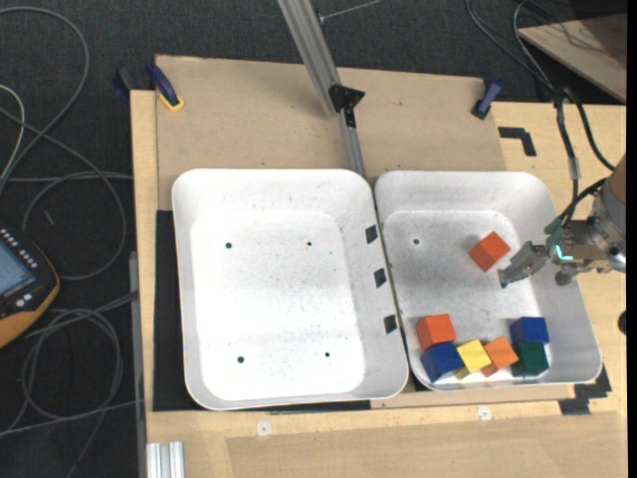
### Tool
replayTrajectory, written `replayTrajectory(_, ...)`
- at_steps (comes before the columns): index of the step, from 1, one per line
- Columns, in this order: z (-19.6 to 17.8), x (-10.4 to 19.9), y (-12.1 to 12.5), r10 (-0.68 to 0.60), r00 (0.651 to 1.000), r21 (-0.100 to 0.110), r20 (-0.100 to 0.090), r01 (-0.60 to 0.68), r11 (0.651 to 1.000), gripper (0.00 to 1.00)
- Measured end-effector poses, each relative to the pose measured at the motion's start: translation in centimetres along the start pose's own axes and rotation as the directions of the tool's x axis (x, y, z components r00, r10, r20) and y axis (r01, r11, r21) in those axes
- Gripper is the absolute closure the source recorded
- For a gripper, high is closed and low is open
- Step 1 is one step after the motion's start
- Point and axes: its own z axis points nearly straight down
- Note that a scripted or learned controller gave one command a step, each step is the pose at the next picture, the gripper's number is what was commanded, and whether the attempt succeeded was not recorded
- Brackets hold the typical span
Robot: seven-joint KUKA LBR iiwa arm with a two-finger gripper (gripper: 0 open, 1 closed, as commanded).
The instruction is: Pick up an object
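Plywood bench fills the bottom of the camera view, its bare front strip at 6 o'clock, and it carries two shallow white bins side by side. Far out at 9 o'clock a handheld control pendant lies on dark carpet among loose black cables. Next comes the left bin, its speckled floor marked by four small dark dots. From 12 o'clock a grey metal rail slants down to the seam between the bins, flanked by blue clamps at the board's back corners. In the right bin an orange cube sits alone and tilted near the middle, toward 3 o'clock of the whole scene. Along that bin's front wall, at about 5 o'clock, a cluster gathers: an orange block, a blue block, a yellow block, a small orange block, a second blue block and a green block beneath it, most of them touching. At 3 o'clock the arm enters low over the right bin's rim, and its gripper points toward the lone orange cube, just beside it but apart from it. Its fingers hold nothing, and I cannot tell whether they are spread or pressed together.
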Motion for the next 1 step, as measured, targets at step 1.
replayTrajectory(1,6.33,-0.10,-0.06,0.001,1.000,0.008,-0.002,-0.001,1.000,0.00)
